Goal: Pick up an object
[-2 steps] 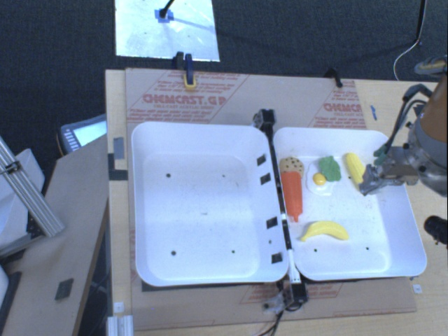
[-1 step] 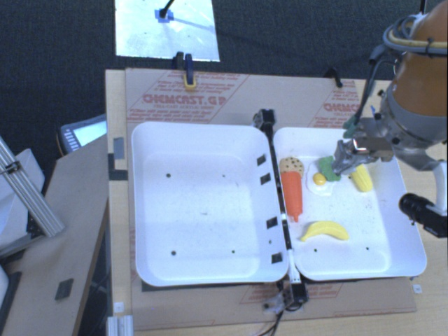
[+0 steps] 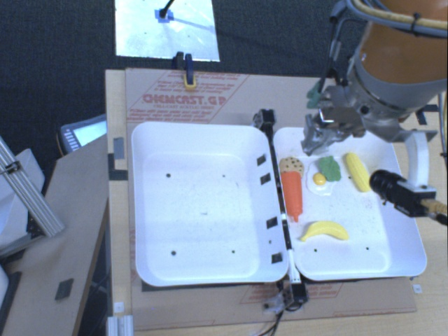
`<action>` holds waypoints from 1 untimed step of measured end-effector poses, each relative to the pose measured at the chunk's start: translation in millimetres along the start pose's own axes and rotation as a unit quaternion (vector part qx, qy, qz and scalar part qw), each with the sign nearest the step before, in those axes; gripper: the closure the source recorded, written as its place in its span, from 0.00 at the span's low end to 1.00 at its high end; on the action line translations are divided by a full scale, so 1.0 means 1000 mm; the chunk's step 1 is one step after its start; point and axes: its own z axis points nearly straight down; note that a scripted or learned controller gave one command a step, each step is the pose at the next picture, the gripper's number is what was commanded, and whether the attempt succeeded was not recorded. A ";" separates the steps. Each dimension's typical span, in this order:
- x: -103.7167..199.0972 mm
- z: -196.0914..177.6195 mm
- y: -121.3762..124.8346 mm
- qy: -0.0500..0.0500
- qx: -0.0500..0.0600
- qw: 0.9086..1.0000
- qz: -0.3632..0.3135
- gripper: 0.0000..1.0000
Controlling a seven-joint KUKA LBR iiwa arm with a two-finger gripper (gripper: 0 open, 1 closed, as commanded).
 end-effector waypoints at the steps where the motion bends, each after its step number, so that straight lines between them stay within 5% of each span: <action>1: 0.080 0.005 0.025 0.000 0.003 1.000 0.000 1.00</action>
